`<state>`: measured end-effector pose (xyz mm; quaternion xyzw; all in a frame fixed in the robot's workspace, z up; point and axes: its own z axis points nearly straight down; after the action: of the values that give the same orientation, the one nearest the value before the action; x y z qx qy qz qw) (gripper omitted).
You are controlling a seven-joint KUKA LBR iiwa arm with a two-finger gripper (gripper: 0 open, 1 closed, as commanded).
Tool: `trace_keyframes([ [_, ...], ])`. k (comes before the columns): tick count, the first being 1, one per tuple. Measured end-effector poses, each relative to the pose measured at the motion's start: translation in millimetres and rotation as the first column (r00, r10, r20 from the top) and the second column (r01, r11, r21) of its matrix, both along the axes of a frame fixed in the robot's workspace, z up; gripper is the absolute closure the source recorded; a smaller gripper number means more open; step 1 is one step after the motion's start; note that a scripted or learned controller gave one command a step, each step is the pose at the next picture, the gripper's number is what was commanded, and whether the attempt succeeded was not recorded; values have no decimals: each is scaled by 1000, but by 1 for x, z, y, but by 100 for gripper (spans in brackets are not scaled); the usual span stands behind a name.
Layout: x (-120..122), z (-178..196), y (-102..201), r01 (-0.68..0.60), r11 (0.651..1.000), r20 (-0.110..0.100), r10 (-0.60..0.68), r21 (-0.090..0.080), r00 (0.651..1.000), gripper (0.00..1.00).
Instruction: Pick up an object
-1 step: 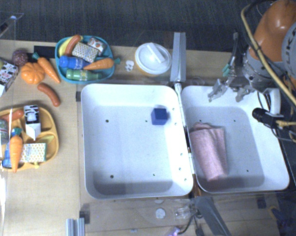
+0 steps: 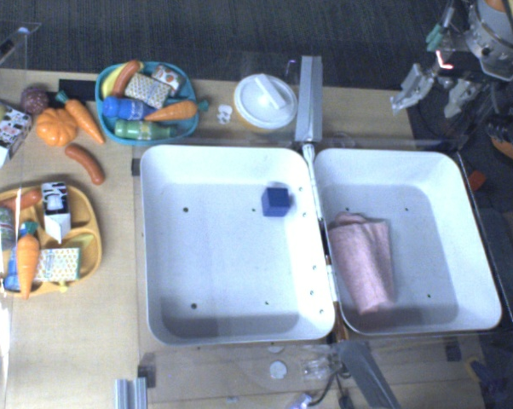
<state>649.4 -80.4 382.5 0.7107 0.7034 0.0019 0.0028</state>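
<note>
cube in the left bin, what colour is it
Blue; the cube shows best in the camera view.

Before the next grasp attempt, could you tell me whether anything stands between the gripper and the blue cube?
Nothing visible does. The gripper hangs beyond the right bin's far corner; the blue cube sits alone in the left bin.

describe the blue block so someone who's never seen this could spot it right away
Find the two white bins side by side and take the left bin. The blue block sits on its floor near the upper right corner, close to the divider. It is a small dark blue cube, unlike the folded pink cloth in the right bin.
</note>
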Motion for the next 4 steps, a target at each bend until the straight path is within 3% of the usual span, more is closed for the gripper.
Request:
trace_keyframes([
  [1, -46, -118, 28, 48, 999, -6, -48, 2, 999, 0],
  [2, -51, -277, -7, 90, 996, -7, -90, 1, 996, 0],
  [3, -95, -292, -24, -27, 1000, 9, 27, 1, 1000, 0],
  [4, -93, -280, -24, -28, 1000, 16, 28, -1, 999, 100],
])
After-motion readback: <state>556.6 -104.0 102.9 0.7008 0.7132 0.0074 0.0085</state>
